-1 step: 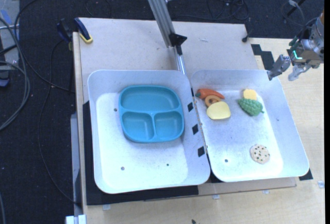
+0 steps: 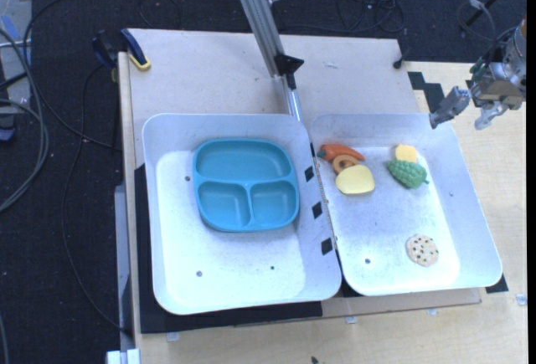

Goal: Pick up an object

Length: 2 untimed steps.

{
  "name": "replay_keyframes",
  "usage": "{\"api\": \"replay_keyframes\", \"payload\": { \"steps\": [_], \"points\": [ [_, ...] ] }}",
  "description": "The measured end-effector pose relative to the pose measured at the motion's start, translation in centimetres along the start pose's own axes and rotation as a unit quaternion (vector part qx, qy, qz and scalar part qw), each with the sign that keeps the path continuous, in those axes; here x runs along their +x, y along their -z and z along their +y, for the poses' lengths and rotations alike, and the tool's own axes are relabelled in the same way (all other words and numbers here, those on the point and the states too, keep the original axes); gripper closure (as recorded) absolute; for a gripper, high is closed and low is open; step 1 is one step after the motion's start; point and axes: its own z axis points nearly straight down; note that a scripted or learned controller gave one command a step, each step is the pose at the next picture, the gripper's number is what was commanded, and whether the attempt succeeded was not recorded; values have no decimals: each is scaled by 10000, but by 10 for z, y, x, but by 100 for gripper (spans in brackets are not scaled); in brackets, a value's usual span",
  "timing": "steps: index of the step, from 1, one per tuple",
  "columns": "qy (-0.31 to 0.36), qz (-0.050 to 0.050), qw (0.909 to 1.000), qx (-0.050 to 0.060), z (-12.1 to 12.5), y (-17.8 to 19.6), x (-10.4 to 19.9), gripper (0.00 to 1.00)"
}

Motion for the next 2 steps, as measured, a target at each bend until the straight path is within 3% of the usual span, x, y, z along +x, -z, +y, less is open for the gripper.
{"api": "replay_keyframes", "payload": {
  "steps": [2],
  "points": [
    [-8,8,10000,28,5,-127,1,0]
  ]
}}
